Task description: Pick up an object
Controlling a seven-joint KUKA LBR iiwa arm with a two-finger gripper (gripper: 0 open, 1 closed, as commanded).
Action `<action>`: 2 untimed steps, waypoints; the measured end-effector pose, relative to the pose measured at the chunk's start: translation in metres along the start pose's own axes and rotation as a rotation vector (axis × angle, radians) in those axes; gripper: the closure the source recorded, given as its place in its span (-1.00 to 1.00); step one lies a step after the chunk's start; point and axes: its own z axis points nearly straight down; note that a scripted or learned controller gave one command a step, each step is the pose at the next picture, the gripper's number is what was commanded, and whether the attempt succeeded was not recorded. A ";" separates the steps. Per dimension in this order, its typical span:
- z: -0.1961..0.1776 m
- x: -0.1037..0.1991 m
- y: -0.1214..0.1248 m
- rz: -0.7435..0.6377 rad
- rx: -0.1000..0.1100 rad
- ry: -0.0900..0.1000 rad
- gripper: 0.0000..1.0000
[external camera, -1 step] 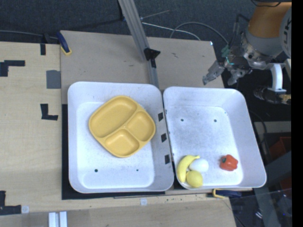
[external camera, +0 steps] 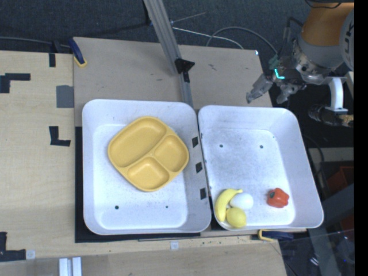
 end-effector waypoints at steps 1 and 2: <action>0.063 0.000 0.005 0.001 0.007 0.000 -1.00; 0.113 -0.001 0.013 0.000 0.005 0.000 -1.00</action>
